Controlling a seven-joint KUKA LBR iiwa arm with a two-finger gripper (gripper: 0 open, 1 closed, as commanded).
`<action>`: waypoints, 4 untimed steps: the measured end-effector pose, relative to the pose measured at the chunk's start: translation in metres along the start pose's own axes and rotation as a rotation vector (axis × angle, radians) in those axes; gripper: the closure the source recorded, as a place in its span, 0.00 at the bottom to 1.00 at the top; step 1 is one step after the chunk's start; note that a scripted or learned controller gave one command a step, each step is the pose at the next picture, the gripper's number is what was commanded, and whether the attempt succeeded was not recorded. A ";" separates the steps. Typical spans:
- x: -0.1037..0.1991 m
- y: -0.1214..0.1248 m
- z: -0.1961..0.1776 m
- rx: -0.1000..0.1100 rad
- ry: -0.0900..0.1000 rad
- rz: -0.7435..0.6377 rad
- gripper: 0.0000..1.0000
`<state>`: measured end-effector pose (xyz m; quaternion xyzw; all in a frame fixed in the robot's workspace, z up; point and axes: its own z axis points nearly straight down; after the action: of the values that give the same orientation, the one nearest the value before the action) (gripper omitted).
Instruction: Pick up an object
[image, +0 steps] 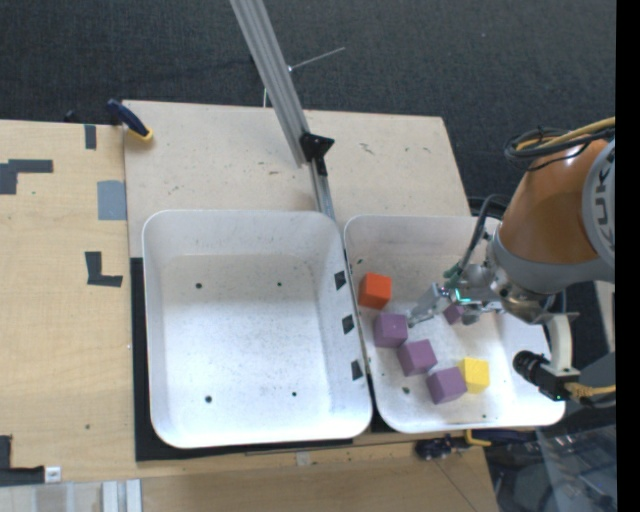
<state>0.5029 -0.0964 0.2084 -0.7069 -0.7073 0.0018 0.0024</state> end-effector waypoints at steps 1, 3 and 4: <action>0.000 0.001 -0.002 -0.004 0.000 -0.001 0.00; -0.001 0.000 0.116 0.003 0.000 0.000 0.00; 0.000 0.001 0.104 0.000 0.001 -0.001 1.00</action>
<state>0.5030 -0.0967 0.1042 -0.7065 -0.7077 0.0014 0.0028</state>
